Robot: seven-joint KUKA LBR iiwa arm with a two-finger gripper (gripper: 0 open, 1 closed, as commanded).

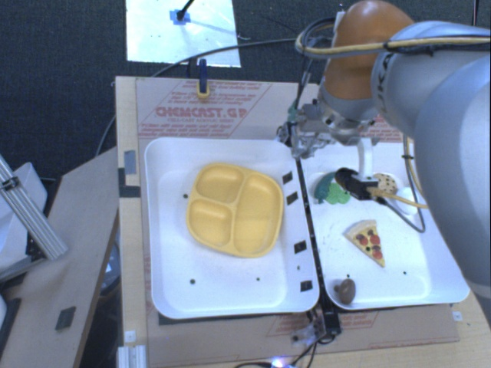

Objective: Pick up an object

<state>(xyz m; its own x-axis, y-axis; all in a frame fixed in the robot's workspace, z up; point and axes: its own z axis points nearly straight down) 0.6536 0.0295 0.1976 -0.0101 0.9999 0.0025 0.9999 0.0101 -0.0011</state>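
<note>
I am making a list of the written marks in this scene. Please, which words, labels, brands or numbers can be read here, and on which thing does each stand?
"CHEMCAST GP": large red letters on the brown protective sheet lying under the two white bins, above the left bin.
Smaller red lines above and below that name on the same sheet: too small and blurred to read.
I can read no text on the yellow divided plate, the toy pizza slice or the arm.

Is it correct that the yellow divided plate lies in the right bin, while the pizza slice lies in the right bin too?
Not quite. The camera view shows the yellow divided plate in the left bin, not the right one. The pizza slice does lie in the right bin.
</note>
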